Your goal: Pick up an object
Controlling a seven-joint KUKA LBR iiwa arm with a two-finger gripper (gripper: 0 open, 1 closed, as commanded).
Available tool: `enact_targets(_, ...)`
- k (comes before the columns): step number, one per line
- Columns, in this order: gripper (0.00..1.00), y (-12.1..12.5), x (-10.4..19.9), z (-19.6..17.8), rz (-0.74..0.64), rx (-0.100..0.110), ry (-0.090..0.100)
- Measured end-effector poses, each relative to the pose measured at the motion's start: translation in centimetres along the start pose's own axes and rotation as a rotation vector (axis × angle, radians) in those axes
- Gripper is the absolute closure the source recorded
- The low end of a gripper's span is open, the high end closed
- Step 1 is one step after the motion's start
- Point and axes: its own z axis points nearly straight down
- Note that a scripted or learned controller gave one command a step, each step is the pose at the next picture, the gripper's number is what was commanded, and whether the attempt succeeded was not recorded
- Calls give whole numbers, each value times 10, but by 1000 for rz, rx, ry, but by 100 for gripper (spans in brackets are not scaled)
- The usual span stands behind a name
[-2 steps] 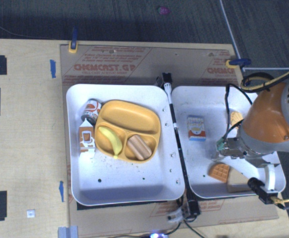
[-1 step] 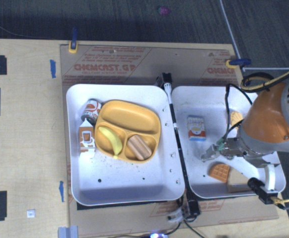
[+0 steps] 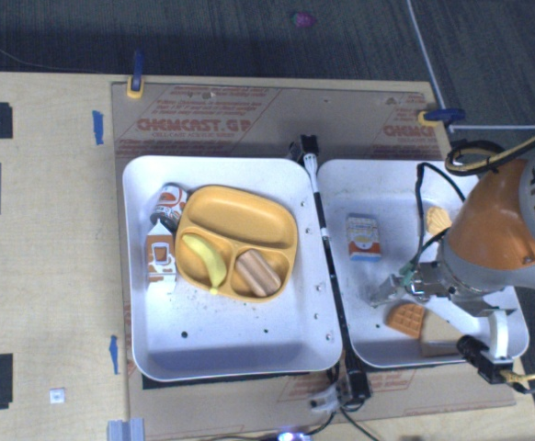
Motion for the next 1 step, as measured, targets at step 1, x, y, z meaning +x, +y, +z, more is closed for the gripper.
enact_targets(1,100,2,-5,-11,5,-11,-13)
